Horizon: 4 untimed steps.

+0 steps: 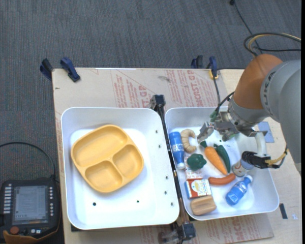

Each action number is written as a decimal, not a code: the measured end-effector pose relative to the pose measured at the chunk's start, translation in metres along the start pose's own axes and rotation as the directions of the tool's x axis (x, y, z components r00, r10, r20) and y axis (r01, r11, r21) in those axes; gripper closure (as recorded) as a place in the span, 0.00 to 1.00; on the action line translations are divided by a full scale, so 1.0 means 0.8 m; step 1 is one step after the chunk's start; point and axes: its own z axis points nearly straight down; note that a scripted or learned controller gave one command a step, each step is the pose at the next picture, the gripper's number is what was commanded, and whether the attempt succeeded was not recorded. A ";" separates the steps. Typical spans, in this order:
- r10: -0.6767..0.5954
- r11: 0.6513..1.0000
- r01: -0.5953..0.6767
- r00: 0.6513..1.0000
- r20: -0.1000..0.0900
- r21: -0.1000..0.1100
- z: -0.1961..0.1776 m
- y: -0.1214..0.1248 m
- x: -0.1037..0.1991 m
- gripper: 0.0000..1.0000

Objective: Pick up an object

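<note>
1. The orange toy carrot with a green top (216, 157) lies in the right white plastic bin (267, 200), just below the gripper (212, 131).
2. Its jaws are open and hold nothing.
3. The grey arm with an orange band (267, 88) bends down from the right.

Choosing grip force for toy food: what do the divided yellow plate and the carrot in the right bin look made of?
The yellow plate looks like moulded plastic, matte: one even colour, rounded compartment walls. The carrot appears to be smooth toy plastic or rubber, with a faint sheen and uniform orange; the view cannot settle which.
</note>
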 end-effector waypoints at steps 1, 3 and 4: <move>-0.002 1.000 0.002 1.000 -0.001 0.001 -0.013 0.000 0.000 1.00; -0.004 1.000 0.004 1.000 -0.002 0.001 -0.025 0.001 0.000 1.00; -0.005 1.000 0.005 1.000 -0.002 0.002 -0.025 0.001 0.001 0.00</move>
